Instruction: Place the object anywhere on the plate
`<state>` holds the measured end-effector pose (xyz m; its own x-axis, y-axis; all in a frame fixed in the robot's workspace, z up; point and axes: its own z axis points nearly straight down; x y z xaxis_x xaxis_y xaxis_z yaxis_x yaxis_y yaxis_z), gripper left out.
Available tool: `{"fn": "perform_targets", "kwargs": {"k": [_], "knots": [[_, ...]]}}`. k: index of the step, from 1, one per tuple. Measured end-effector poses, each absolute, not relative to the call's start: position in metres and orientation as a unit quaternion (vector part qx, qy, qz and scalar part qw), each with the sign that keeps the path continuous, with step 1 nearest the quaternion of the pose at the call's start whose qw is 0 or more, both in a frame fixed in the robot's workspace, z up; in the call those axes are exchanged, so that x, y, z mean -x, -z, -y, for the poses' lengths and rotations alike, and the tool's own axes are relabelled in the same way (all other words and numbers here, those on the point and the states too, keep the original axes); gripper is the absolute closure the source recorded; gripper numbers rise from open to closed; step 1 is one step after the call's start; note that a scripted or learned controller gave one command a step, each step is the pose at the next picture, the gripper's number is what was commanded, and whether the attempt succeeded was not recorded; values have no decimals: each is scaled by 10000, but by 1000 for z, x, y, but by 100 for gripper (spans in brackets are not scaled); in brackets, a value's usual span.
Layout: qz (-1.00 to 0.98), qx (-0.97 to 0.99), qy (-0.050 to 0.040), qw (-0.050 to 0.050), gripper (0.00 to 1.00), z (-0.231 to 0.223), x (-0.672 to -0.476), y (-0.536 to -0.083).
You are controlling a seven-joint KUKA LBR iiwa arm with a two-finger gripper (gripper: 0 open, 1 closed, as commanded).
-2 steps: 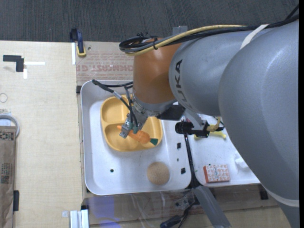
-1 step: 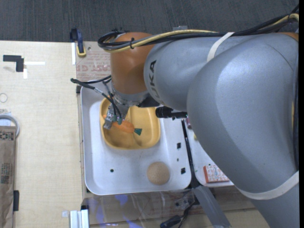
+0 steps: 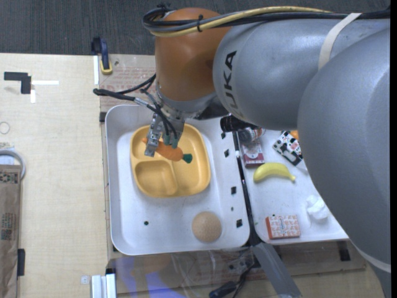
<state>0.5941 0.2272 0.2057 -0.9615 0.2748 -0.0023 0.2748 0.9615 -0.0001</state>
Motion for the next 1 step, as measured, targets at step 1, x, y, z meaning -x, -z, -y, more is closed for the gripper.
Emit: {"fn": "perform_targets", "kwargs": {"k": [1], "knots": [[-9798, -2002, 6, -3, 100, -228, -571, -202]]}}
